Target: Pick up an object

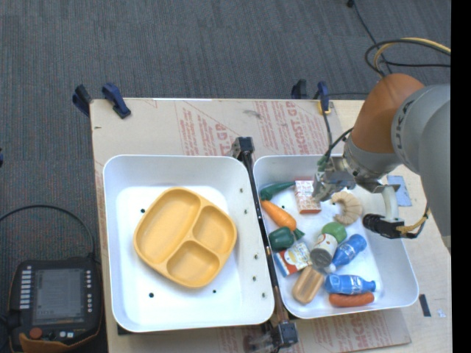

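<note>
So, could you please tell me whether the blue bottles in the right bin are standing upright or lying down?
Lying down. Both blue bottles rest on their sides on the floor of the right bin, one slanted, the other near level.

**Occlusions and Cut-Offs: Right Bin and Frame Edges**

You cannot tell how the fingers of the gripper (321, 191) stand; they merge with the dark wrist body above the small red-and-white carton (307, 196). That carton's right edge is covered by the gripper. The print on the carton is too small for you to read, as are the labels on the two blue bottles (349, 249). The arm (412, 134) is cut off at the right edge. The pendant (51, 300) at lower left is cut by the bottom edge, its screen unreadable. The clamp (274, 336) at the bottom edge is partly cropped.
</note>
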You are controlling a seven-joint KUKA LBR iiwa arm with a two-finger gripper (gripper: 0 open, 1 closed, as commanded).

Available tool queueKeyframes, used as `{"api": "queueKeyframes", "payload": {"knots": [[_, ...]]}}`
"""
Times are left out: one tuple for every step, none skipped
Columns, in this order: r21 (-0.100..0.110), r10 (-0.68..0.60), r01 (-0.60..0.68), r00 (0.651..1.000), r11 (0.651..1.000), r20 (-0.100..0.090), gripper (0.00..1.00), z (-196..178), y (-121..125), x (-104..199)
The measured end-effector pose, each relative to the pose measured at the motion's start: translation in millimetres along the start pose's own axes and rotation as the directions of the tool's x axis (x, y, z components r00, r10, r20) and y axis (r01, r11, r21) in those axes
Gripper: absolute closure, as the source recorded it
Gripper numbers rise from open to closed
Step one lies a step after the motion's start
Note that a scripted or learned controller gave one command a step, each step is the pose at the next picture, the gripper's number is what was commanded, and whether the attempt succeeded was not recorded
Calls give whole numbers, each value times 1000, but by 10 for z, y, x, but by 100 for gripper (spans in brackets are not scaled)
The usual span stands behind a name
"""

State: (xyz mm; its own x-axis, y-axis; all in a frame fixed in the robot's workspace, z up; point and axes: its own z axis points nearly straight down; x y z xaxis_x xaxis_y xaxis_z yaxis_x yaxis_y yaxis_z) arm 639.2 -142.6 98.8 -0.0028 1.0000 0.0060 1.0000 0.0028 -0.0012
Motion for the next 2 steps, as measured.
{"api": "queueKeyframes", "payload": {"knots": [[1,0,0,1000,1000,0,0,4,-2,0],[4,-1,1,1000,1000,4,0,138,48,448]]}}
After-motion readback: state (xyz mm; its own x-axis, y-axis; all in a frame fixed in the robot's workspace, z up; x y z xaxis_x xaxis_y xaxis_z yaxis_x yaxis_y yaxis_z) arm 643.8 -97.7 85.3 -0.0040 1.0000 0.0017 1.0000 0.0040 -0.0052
